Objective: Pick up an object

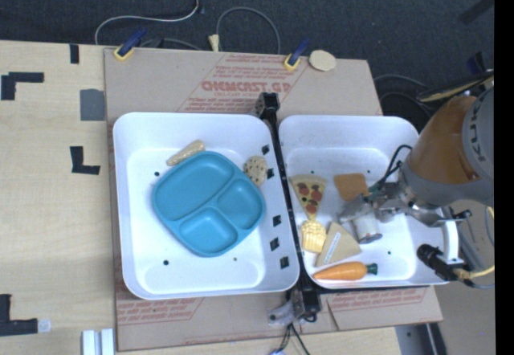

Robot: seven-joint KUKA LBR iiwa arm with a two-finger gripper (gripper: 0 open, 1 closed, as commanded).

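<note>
Your gripper point(359, 217) sits low in the right bin point(345, 130), but its jaws are too blurred to make out, so you cannot tell whether they are spread or pinching. Just beside it lie a cheese wedge point(340, 245), its point toward the gripper, and a pizza slice point(309, 193). The carrot point(344, 271) lies along the near wall, its green end pointing right.

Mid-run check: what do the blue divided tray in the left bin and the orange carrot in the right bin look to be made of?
The blue three-compartment tray looks like moulded plastic, matte to slightly glossy: uniform colour, rounded ridges between compartments. The orange carrot with a green tip also looks like plastic toy food, judging by its flat, even colour and smooth surface, though soft rubber cannot be ruled out.
</note>
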